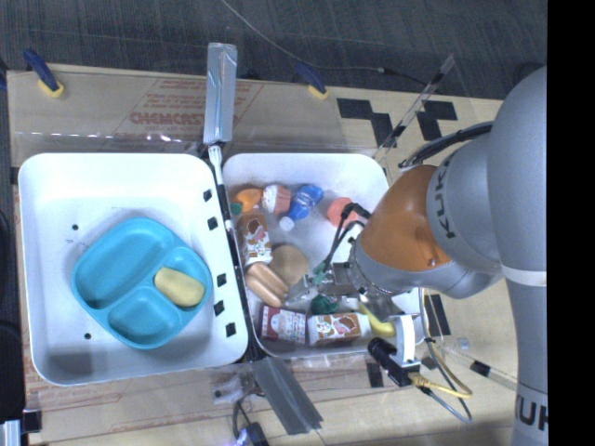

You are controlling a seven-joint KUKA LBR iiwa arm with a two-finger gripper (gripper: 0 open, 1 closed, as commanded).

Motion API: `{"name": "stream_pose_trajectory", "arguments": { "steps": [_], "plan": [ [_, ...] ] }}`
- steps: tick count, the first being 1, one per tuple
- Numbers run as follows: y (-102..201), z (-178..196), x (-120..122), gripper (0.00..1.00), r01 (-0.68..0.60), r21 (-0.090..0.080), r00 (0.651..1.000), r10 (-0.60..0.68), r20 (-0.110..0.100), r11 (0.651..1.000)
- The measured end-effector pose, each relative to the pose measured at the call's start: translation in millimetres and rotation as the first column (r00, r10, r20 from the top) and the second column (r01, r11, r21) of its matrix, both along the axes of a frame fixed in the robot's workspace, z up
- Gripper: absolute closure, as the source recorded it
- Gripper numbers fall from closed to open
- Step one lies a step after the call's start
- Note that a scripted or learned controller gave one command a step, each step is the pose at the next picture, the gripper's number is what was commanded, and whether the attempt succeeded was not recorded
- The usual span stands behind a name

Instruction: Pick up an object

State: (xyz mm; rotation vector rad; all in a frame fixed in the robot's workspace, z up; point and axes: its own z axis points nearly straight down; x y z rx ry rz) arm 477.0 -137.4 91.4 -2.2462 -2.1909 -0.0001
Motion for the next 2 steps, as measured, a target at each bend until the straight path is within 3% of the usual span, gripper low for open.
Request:
{"name": "stream_pose_trajectory", "arguments": {
  "steps": [1, 2],
  "plan": [
    [-2, 11, 1, 1.0, -0.002, -0.002, 1.0, 0.002, 0.002, 1.0],
    [69, 114, 30, 1.0, 0.14, 0.0, 0.99, -0.14, 0.005, 0.99]
  ]
}}
